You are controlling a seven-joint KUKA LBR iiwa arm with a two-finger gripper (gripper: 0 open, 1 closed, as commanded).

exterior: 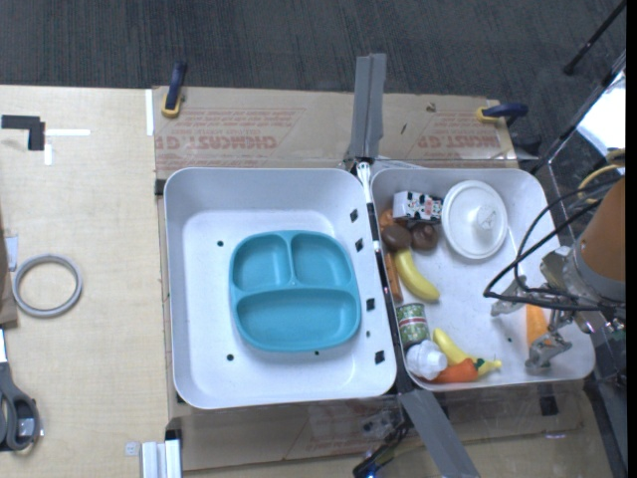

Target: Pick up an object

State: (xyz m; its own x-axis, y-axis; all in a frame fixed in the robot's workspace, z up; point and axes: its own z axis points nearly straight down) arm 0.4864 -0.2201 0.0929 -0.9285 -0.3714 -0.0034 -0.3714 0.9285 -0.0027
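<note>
My gripper (525,330) hangs low over the right side of the right bin (468,287), with the arm's orange band at the view's right edge. Its two metal fingers (506,307) stand apart, so it is open. A small orange object (536,323) lies on the bin floor between them; whether they touch it is unclear. Along the bin's left side lie a banana (416,277), a green-labelled can (411,320), a carrot (459,371) and a white lump (426,360). A white round lid (474,219) sits at the back.
The left bin (189,297) holds a teal divided plate (296,291). A small printed box (417,206) and brown items (410,235) sit at the right bin's back left. Cables (537,257) hang over its right side. A tape ring (45,285) lies on the bench, far left.
</note>
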